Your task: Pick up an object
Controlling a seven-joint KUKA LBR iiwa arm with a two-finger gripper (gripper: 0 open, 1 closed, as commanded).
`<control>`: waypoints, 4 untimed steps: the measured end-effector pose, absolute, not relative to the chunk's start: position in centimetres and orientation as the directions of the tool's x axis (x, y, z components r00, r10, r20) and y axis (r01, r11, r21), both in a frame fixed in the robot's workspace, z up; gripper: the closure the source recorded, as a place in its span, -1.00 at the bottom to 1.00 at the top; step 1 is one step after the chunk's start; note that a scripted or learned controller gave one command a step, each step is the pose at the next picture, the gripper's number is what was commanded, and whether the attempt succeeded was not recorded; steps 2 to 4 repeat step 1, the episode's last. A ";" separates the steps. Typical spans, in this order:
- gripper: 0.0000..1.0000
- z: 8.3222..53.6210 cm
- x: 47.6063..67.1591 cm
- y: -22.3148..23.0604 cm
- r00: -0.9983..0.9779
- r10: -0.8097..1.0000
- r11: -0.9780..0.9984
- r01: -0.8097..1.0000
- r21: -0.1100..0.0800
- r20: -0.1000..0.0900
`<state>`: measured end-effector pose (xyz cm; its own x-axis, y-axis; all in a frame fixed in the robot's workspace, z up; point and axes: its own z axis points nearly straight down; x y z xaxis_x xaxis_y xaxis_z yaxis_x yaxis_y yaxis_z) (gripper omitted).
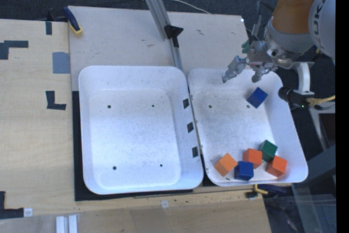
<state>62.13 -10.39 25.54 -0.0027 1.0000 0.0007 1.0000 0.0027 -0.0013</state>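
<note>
Our end effector (244, 71) hangs above the far edge of the right bin (289, 117), its two fingers spread apart with nothing between them, so as we read it no object has been picked up yet. The nearest candidate is a lone blue cube (257, 97), lying in the upper part of that bin, just beside and a little nearer to us than the fingers, tilted at an angle to the bin walls. The other cubes sit clustered in the near corner of the same bin: an orange cube (226, 163), a dark blue cube (244, 171), another orange one (252, 157), a green cube (268, 149) and a red-orange cube (277, 166), several of them touching. We judge the task to be at its start: approach, closing and lifting are all left to do.
</note>
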 end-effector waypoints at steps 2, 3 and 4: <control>-1.00 28.2 63.7 -15.7 0.001 1.000 -0.001 1.000 0.003 -0.003; -1.00 28.2 63.7 -15.7 0.001 1.000 -0.001 1.000 0.003 -0.003; -1.00 28.2 63.7 -15.7 0.001 1.000 -0.001 1.000 0.003 -0.003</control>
